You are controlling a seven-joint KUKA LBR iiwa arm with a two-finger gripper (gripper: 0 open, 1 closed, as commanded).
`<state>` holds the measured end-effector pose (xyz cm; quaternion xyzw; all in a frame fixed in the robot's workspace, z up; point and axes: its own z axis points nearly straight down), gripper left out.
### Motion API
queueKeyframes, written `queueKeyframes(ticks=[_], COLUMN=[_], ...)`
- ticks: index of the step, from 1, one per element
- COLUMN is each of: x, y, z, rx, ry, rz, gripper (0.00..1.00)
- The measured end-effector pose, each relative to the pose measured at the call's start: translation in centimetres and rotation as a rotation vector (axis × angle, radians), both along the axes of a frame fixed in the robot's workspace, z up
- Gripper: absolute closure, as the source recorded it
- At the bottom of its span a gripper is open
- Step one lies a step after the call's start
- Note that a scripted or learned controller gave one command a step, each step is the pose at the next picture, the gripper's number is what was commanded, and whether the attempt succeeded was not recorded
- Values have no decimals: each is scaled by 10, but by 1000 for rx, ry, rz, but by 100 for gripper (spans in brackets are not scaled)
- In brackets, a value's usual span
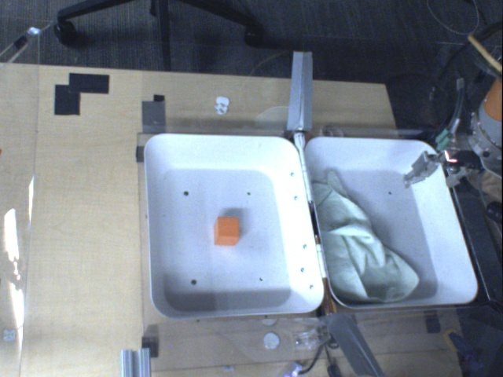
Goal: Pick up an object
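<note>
Orange cube (227, 231) lies alone mid-floor in the left bin (157, 210); crumpled grey cloth (357, 246) fills the right bin (464, 273) along the shared wall. Gripper (424, 167) hovers over the right bin's far-right corner; you cannot tell its fingers' spread. Descend squarely on the cube, which has open floor all round, crossing above the divider

Two bins (157, 234), both white w/ small dark dots. Little block (227, 231) in left one is orange. Cloth (357, 246) in right one is pale grey-green. Bench (78, 234) is light tan wood w/ black shapes (78, 91). Floor (354, 14) is dark grey.
</note>
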<state>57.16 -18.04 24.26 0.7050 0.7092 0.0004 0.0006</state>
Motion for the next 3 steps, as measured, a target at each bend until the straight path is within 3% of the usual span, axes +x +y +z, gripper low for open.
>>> queueKeyframes(ticks=[1,2,3], x=[-29,-27,34], y=[1,1,3], z=[-146,-135,-52], rx=[-1,-2,-2], ry=[-6,-10,-5], rz=[65,65,105], gripper=[0,100,100])
